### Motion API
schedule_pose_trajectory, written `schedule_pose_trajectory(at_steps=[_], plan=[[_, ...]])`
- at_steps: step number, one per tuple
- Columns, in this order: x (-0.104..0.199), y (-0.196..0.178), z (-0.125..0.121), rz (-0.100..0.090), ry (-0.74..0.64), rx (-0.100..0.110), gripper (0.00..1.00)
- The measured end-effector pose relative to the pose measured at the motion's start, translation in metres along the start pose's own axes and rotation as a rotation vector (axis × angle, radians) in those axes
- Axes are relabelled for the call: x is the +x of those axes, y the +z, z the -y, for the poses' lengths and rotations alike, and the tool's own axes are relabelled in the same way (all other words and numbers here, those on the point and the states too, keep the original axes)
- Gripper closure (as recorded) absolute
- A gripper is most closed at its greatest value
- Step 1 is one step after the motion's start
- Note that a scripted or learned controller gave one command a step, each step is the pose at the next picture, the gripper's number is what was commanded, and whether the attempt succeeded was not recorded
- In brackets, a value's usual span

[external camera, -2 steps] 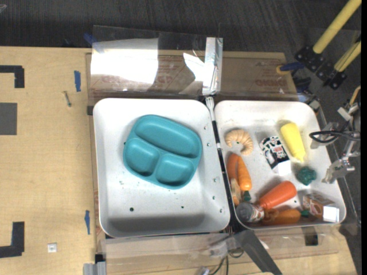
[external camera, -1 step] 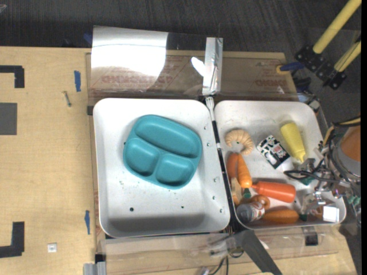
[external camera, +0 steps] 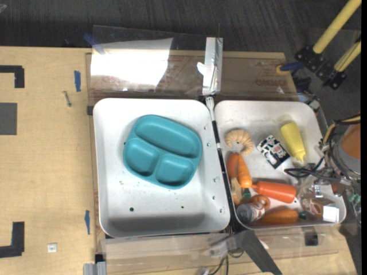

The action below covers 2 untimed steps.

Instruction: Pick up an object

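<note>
The right bin [external camera: 258, 112] holds several small things. A tan croissant [external camera: 238, 140] lies at its left, a yellow bottle [external camera: 293, 141] at the back right, and a black-and-white carton [external camera: 272, 151] between them. Orange carrots [external camera: 243, 174] lie along the left wall. An orange bottle [external camera: 275, 191] lies across the middle, with another orange piece [external camera: 281, 215] and a dark can [external camera: 246, 212] near the front wall. My gripper [external camera: 319, 191] hangs low over the bin's front right corner, amid cables, just right of the orange bottle. Nothing is visibly held.
The left bin [external camera: 109, 171] carries a teal three-compartment plate [external camera: 162, 150]. A clear plastic sheet [external camera: 137, 67] lies behind the bins. Yellow-legged stands [external camera: 338, 22] are at the back right. Wooden bench [external camera: 40, 153] stretches to the left.
</note>
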<state>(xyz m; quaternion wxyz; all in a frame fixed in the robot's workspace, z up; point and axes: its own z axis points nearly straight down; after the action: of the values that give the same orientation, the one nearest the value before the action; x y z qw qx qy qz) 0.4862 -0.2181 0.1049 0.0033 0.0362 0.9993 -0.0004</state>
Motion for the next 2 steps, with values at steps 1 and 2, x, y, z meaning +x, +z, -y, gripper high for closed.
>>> schedule_pose_trajectory(at_steps=[1, 2], plan=[[-0.047, -0.123, -0.002, 0.001, -0.289, 0.000, 1.00], [-0.117, -0.075, -0.067, -0.005, -0.137, -0.005, 1.00]])
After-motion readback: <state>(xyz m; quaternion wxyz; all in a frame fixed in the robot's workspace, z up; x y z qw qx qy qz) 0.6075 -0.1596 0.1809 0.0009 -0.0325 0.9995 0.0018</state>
